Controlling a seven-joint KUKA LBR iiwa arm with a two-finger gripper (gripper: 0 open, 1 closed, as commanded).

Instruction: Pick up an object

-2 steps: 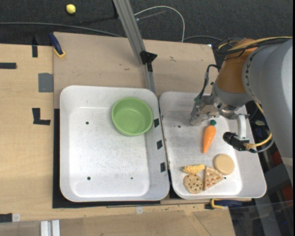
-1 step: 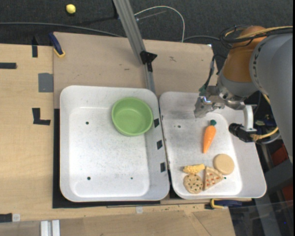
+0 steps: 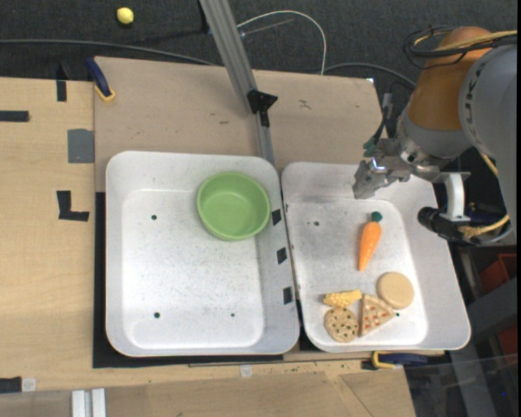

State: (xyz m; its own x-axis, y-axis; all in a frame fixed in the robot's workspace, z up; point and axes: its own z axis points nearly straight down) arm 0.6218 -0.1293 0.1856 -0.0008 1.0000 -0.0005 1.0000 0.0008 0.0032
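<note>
I see the gripper (image 3: 367,183) hanging over the far part of the right bin (image 3: 443,320), just above the toy carrot (image 3: 369,242); I cannot tell how it is set, and nothing shows in it; the carrot lies in the middle of that bin, green top pointing away from me; near the front edge sit a round cookie (image 3: 395,289), a corn piece (image 3: 342,299), a pizza slice (image 3: 374,314) and a dotted cracker (image 3: 339,324), close together; a green bowl (image 3: 234,205) rests in the left bin (image 3: 139,259).
</note>
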